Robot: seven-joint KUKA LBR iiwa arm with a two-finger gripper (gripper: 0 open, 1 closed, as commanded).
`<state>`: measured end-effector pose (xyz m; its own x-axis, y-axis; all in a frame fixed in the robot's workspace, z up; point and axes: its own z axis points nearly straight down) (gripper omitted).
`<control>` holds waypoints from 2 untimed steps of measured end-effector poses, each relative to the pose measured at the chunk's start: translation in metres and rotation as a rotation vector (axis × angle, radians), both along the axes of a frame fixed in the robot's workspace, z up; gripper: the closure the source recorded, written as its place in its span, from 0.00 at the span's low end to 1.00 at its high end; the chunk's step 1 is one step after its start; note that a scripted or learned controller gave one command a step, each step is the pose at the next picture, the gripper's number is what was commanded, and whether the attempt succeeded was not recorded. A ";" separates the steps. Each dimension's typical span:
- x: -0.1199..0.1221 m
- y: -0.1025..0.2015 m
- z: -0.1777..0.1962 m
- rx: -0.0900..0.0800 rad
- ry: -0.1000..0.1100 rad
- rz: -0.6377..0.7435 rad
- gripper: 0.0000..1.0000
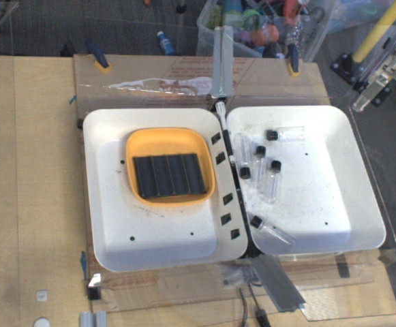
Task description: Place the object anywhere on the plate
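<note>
Ribbed black slab (169, 176), rectangular with four raised lengthwise bars and a matte finish, lies flat in the well of the orange plate (138, 144), covering most of its floor. From my seat, the plate is a glossy, rounded-square dish with a raised rim, sitting in the left white bin (109, 230), a shallow, smooth tray with soft corners. Right of the plate, across the divider with its black tabs, the right white bin (334, 182) holds several clear vials (271, 179) with black caps, lying scattered. Beyond the plate, a brown cardboard sheet (150, 70) is flat under both bins. Far to the plate's upper right, the gripper (378, 80) hangs outside the bins, metallic and tilted; I cannot tell its state.
</note>
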<state>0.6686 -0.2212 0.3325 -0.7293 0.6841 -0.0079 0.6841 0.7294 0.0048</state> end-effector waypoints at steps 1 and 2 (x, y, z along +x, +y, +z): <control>0.001 0.000 0.012 -0.001 -0.009 -0.001 1.00; -0.010 0.004 0.101 -0.002 -0.001 0.257 1.00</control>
